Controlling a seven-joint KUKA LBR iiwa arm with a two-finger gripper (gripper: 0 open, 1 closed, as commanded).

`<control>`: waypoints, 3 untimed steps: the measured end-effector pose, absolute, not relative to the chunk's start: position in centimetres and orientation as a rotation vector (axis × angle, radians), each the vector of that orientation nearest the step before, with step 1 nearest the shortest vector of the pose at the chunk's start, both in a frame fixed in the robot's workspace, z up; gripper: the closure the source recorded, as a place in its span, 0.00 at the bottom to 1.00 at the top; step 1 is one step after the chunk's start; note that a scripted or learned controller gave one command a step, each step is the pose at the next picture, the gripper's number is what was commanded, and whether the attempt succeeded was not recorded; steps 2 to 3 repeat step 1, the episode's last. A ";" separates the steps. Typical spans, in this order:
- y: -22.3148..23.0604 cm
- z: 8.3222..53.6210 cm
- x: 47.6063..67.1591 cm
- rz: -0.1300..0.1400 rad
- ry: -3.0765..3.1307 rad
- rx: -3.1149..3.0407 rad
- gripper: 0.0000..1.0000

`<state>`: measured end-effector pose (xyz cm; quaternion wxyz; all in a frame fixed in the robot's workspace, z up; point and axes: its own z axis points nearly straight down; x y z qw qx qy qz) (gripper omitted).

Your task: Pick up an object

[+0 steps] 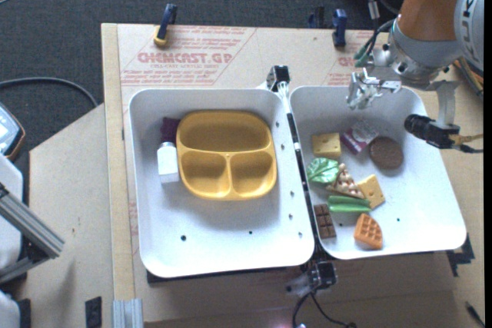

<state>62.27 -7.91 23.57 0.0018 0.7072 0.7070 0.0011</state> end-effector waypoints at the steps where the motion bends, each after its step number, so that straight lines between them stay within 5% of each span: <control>1: -8.1 23.0 62.8 0.001 2.220 2.218 1.00; 3: -8.1 23.0 62.8 0.001 2.220 2.218 1.00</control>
